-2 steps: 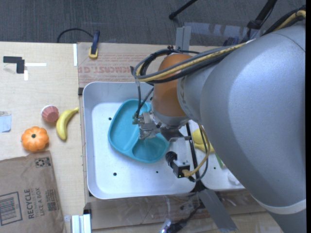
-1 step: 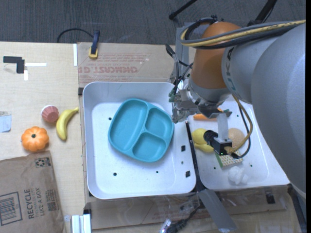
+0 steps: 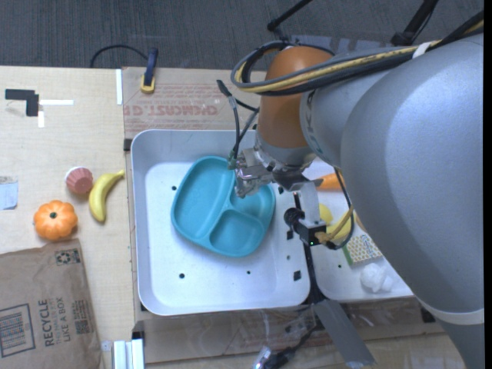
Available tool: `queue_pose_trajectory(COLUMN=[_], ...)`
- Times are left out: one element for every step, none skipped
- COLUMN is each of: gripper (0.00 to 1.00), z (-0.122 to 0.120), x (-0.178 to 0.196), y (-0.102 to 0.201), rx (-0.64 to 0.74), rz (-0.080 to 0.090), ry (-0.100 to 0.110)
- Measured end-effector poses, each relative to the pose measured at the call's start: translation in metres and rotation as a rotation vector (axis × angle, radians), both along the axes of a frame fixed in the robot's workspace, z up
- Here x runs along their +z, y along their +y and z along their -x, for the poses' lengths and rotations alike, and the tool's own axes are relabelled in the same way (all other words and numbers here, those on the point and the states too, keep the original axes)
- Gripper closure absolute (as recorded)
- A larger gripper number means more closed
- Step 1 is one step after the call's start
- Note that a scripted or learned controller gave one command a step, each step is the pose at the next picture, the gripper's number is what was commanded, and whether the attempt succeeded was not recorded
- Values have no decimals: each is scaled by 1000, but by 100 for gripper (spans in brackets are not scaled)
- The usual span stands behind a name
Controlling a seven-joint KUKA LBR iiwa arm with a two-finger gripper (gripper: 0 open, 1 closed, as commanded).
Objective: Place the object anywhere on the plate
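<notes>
A blue divided plate (image 3: 219,210) lies tilted in the left white bin (image 3: 207,283). My gripper (image 3: 247,181) hangs over the plate's upper right rim, under the orange wrist band. The wrist hides what is beneath it, and I see no object in it. In the right bin, partly hidden by the arm, lie an orange piece (image 3: 329,181), a yellow piece (image 3: 339,227), a patterned packet (image 3: 360,248) and a white lump (image 3: 375,279).
On the wooden bench left of the bins lie a small pumpkin (image 3: 55,220), a toy banana (image 3: 103,194) and a pink round piece (image 3: 78,181). A cardboard sheet (image 3: 42,306) lies at the front left. The big grey arm covers most of the right bin.
</notes>
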State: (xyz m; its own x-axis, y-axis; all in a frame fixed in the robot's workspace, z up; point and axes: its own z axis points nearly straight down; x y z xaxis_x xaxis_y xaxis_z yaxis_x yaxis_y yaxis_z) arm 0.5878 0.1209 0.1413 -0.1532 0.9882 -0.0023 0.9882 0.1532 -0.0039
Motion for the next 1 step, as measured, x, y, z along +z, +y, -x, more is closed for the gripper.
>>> queue_pose_trajectory(gripper=[0], z=[0], x=[0], y=[0], rx=[0], rz=[0], ry=[0])
